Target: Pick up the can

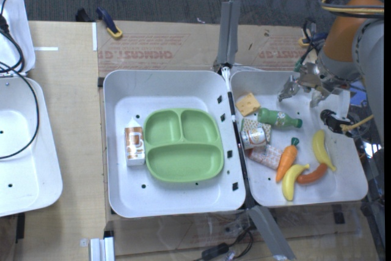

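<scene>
At the frame's right, the two-finger gripper hangs with fingers spread over the right white bin. Lower left of it, a small silver can lies tipped near a green bottle. A green divided plate sits in the left white bin.

Setting: robotics lab test bench. Evidence: two shallow white bins, left bin and right bin, on a cardboard-covered bench, parted by a grey metal divider post. Right of the post, a grey industrial arm with loose cabling. Left of the post, a green sectioned plate; right of it, toy food: plastic bananas, carrot. Far left of the post, white moulded tubs with black cables.
</scene>
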Robot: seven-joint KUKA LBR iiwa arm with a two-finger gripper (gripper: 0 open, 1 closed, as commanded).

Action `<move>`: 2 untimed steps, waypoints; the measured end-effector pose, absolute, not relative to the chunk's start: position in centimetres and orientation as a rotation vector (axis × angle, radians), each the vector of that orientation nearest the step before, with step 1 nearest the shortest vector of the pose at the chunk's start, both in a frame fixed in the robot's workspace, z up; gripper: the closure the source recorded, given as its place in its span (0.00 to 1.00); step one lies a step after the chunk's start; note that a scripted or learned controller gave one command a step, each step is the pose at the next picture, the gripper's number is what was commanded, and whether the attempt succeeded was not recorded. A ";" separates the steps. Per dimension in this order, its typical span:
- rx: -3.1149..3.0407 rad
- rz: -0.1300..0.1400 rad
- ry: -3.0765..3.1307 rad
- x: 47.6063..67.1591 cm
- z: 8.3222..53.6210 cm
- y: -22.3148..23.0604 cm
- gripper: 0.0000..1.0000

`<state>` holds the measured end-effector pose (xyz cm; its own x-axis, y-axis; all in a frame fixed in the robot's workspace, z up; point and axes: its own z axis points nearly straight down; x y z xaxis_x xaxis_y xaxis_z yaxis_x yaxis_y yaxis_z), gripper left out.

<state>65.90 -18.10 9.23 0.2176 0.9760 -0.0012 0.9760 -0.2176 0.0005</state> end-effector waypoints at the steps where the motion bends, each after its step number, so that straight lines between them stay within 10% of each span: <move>1: 2.432 0.006 1.993 66.1 9.4 -20.3 0.00; 2: 2.431 0.006 1.994 66.1 9.4 -20.3 0.00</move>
<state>66.09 -20.27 9.39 0.1958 0.9806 0.0046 0.9806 -0.1958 0.0000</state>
